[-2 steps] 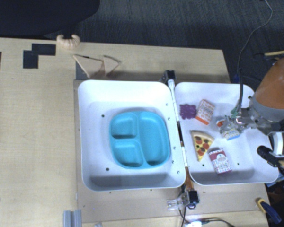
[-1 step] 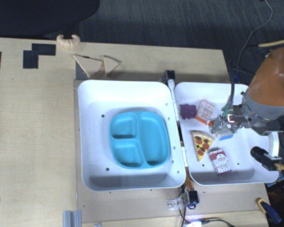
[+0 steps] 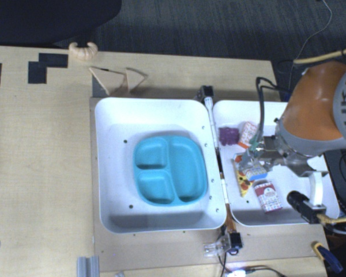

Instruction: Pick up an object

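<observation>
Rightward, gripper (image 3: 255, 154) hangs amid clutter in right bin (image 3: 288, 218).

Right bin (image 3: 334, 203): items crowd its left half beneath the gripper (image 3: 252, 157). Left bin (image 3: 112, 154): blue tray (image 3: 170, 169) occupies the centre; margins open.

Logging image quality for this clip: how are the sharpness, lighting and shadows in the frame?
Camera view: overall soft and low in detail; the small items around the gripper blur together, labels unreadable. Lighting is even, with no harsh glare on the white bins. A mild shadow lies along the left bin's lower wall, below the blue tray.
</observation>
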Motion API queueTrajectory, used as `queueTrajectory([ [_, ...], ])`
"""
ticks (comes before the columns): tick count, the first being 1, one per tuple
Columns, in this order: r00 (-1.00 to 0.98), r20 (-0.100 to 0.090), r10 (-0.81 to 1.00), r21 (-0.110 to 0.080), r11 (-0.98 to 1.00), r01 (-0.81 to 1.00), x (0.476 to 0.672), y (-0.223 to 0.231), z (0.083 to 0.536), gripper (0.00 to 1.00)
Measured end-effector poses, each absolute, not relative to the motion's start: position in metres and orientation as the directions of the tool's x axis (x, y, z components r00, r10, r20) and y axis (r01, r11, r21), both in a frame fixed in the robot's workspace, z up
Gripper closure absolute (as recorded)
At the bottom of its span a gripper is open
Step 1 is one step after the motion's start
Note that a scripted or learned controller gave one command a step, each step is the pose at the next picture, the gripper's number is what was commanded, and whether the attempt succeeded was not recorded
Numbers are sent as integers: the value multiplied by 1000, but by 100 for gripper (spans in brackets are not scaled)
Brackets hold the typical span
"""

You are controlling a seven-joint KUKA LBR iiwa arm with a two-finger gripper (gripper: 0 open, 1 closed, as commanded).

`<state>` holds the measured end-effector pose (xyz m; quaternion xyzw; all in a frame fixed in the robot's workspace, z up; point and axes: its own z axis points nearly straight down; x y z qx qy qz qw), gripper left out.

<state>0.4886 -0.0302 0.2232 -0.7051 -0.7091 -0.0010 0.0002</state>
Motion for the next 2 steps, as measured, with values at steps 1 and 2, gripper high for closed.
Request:
queueTrajectory([
  [1,-6,1,1000,2,6,1000,513,-9,209,100],
  [2,-6,1,1000,3,6,1000,587,35,207,100],
])
